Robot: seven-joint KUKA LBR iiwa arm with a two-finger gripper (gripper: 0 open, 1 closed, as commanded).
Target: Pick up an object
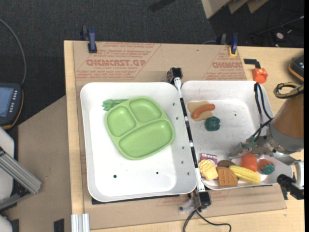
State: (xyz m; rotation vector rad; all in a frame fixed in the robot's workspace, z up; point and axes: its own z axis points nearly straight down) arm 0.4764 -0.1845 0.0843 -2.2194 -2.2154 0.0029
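Observation:
My gripper (247, 148) reaches in from the right and sits low in the right bin (227, 92), just above a red-orange toy tomato (249, 162). Beside the tomato lie a yellow corn cob (245, 174), a brown waffle (227, 177), a yellow ridged piece (208, 168) and a red-and-green strawberry-like toy (266, 167). Farther back in the same bin rest a hot dog in a bun (201, 110) and a dark green broccoli (212, 124). The arm hides part of the bin's right wall.
The left bin (96, 144) holds a green divided plate (140, 127) with a green leafy toy (112, 103) at its upper left corner. An orange clip (259, 74) and cables sit at the right bin's back corner. Blue clamps (89, 36) hold the board's far edge.

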